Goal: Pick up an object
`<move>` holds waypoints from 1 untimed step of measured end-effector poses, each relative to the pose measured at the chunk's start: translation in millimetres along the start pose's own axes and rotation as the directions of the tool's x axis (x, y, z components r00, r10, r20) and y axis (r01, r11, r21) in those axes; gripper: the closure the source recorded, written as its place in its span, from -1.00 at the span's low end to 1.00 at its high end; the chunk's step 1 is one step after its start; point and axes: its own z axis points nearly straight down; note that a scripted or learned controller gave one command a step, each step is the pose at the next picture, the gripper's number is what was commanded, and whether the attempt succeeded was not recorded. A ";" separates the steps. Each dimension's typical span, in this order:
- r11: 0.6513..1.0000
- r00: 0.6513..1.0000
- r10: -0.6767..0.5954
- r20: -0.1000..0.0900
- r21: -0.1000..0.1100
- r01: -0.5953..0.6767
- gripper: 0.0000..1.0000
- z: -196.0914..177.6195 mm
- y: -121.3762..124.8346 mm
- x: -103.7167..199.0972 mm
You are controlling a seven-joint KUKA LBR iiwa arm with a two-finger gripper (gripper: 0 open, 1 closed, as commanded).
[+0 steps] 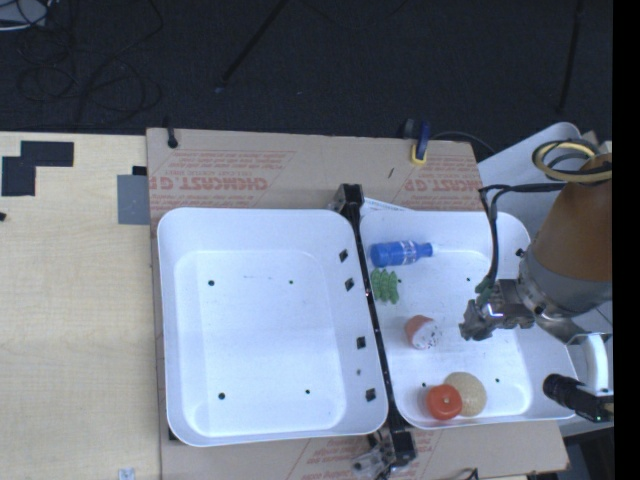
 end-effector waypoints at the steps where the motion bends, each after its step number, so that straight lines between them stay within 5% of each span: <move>1: 1.000 1.000 -0.012 0.000 0.000 0.012 1.00 96.7 9.0 12.4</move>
